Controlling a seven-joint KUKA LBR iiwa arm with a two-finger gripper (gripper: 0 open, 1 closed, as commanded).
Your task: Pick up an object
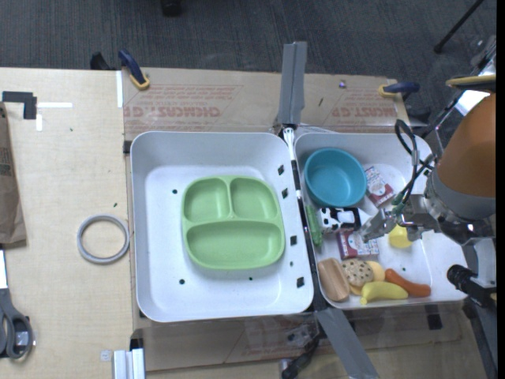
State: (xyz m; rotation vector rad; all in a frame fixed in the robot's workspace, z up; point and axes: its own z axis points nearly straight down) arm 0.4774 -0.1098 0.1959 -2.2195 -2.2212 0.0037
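Bins: you see two, both white.
Divided plate: pale green.
Bowl, up-left of jaws: blue.
Cow toy, left of jaws: black-and-white patches.
Lemon, just beside jaws: yellow.
Carrot: orange.
Banana: yellow.
Arm band: orange.

The arm comes in at the frame's 3 o'clock side. Its topmost visible part is a broad, rounded orange band, smooth and glossy. Below that sits a grey collar with a paler rim. Thin black cables loop out at the band's 9 o'clock side. The tool is small, made of silver-grey metal with angular parts. A black knob-like fitting shows at 5 o'clock of the collar.
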